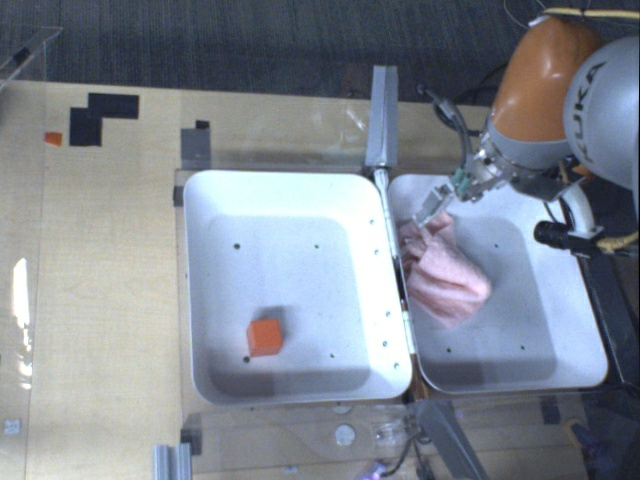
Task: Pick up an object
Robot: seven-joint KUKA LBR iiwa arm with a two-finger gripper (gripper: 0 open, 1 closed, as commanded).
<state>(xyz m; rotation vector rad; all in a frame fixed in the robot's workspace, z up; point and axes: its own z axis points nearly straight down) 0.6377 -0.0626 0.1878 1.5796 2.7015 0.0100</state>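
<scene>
A crumpled pink cloth (446,270) lies in the right bin (540,358), against its left wall. My gripper (434,208) hangs at the cloth's upper end, where a fold of the fabric rises toward its tip. A small orange block (265,337) sits in the left bin (230,218), near the front left.
A grey metal divider (381,118) runs between the two bins at the back. The arm's orange band (535,63) and grey wrist stand over the right bin's back right corner. Black markers (100,115) lie on the bench at far left.
</scene>
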